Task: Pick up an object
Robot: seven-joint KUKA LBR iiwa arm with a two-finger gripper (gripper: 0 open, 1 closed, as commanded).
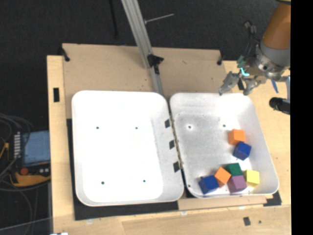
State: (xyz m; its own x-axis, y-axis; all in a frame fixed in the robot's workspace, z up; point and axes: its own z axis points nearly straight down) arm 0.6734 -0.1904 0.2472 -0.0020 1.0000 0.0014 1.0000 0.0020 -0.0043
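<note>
Pincer (238,84) spread, empty, above right bin's (205,106) far rim. Small orange cube (237,135): likely light, rigid; grip opposite flat faces.

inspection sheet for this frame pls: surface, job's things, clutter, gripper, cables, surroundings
Surface: wooden bench bearing two shallow white bins side by side, left bin and right bin.
Job's things: seven blocks in the right bin: orange block and blue block by its right wall; second blue block, second orange block, green block, purple block and yellow block clustered at its near right corner.
Clutter: nothing seen.
Gripper: gripper above the right bin's far right corner, holding nothing.
Cables: loose cables left of the bench.
Surroundings: slanted metal rail; blue device at left.
</note>
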